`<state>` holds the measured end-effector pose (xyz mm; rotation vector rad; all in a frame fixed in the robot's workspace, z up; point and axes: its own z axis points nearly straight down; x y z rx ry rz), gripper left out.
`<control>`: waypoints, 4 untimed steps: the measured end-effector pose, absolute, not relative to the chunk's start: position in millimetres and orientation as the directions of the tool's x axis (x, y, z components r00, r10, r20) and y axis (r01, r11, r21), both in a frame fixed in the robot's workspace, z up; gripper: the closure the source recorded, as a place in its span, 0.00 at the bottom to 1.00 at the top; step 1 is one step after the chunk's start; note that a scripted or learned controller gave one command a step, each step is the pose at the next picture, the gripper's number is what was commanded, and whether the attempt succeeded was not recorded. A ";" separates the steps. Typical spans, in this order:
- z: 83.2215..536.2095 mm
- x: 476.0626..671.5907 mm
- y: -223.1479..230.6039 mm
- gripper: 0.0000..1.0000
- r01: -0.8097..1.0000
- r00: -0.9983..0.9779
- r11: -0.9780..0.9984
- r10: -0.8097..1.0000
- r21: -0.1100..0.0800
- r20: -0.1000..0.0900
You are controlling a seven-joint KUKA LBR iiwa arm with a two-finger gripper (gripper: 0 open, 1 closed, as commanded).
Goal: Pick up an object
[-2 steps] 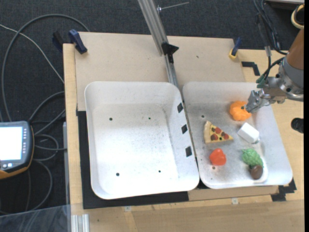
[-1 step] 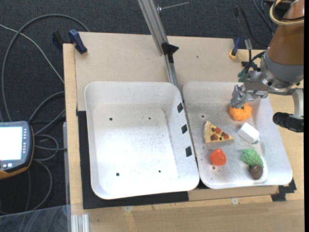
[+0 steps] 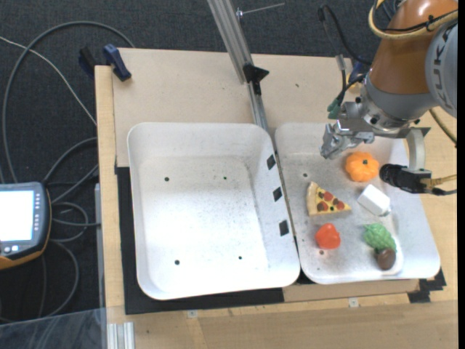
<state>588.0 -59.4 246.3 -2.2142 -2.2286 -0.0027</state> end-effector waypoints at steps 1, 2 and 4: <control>254.2 604.9 -9.5 1.00 1.000 -0.007 0.007 1.000 0.003 0.002; 256.8 617.8 46.9 1.00 1.000 -0.008 0.008 1.000 0.002 0.002; 250.8 632.2 84.5 0.00 1.000 -0.002 0.002 1.000 0.001 0.000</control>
